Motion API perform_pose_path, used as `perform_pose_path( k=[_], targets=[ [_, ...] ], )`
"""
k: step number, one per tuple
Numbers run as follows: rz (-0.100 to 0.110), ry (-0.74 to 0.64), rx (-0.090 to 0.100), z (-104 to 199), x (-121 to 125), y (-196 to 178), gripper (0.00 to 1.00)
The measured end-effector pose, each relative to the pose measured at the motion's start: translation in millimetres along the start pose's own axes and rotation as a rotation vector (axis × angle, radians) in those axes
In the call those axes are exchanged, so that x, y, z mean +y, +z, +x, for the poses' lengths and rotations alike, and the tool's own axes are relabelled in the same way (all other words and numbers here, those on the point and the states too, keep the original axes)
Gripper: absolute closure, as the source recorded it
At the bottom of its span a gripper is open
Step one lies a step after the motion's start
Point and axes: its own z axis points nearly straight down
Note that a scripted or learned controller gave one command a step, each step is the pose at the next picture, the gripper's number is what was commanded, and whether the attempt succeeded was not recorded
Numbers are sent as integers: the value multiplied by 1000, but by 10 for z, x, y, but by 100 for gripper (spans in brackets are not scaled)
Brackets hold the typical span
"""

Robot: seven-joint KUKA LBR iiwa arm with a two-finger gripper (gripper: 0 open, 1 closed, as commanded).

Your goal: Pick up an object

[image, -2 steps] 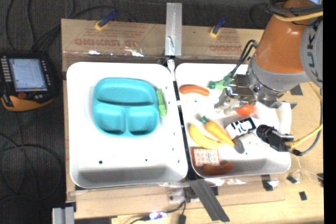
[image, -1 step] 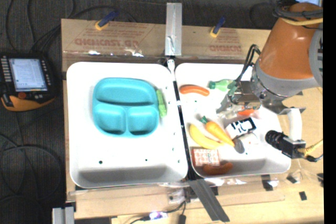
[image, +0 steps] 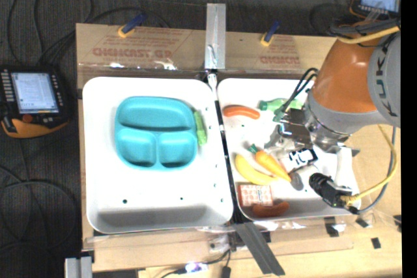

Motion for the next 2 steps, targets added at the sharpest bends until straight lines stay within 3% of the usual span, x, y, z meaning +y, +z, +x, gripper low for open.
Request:
perform_pose_path(
  k=[1, 2],
  targets=[
    [-3, -219, -3, -44, 74, -173, 100],
    [0, -101, 0, 65, -14, 102, 100]
  ],
)
